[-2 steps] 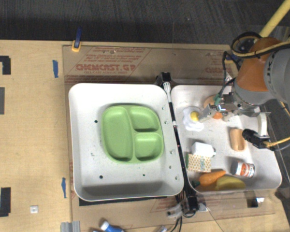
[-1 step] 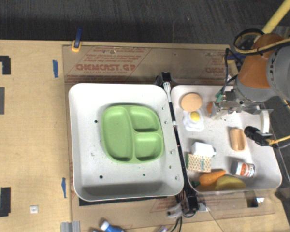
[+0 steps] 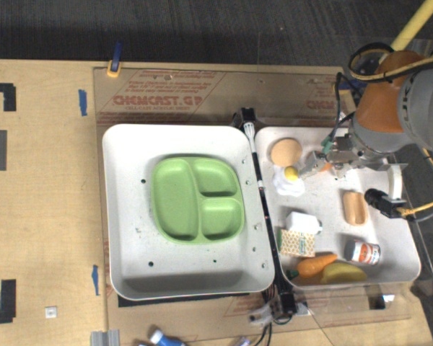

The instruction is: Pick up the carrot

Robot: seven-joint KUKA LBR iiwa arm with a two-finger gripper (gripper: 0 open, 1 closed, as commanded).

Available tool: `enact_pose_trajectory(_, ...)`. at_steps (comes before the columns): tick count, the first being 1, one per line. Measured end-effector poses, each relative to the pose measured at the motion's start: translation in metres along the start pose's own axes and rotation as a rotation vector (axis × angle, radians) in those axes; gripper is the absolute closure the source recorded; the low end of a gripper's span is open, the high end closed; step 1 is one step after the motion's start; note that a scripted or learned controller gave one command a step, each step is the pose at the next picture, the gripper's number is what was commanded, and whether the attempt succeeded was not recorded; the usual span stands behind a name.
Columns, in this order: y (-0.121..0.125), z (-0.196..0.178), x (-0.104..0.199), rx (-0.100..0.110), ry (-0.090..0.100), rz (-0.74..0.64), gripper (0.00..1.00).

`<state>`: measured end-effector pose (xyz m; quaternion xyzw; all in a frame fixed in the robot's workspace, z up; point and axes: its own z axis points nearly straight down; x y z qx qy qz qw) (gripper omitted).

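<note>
The orange carrot (image 3: 317, 265) lies near the front edge of the right bin (image 3: 404, 245), its tip pointing left and its thick end touching a yellow-green fruit (image 3: 344, 272). My gripper (image 3: 325, 162) hangs over the back part of the same bin, well behind the carrot and apart from it. It sits just right of a tan round ball (image 3: 285, 151). Nothing is seen held in it. The grey arm with its orange band (image 3: 379, 107) comes in from the upper right.
In the right bin also lie a white and yellow item (image 3: 290, 181), a small patterned carton (image 3: 300, 236), a tan bun (image 3: 354, 207) and a red-labelled can (image 3: 363, 252). The left bin (image 3: 123, 193) holds a green divided plate (image 3: 197, 197).
</note>
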<state>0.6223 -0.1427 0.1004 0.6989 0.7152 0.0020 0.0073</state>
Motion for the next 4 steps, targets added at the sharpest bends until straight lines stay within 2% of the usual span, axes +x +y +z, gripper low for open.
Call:
enact_pose_trajectory(1, 0.031, 0.011, 0.032, 0.024, -0.004, 0.133, 0.00)
enact_pose_trajectory(2, 0.031, 0.001, 0.031, 0.026, -0.008, 0.131, 1.00)
enact_pose_trajectory(3, 0.047, -0.091, 0.116, 0.003, 0.011, 0.204, 1.00)
enact_pose_trajectory(4, 0.044, -0.085, 0.111, 0.013, 0.005, 0.209, 0.00)
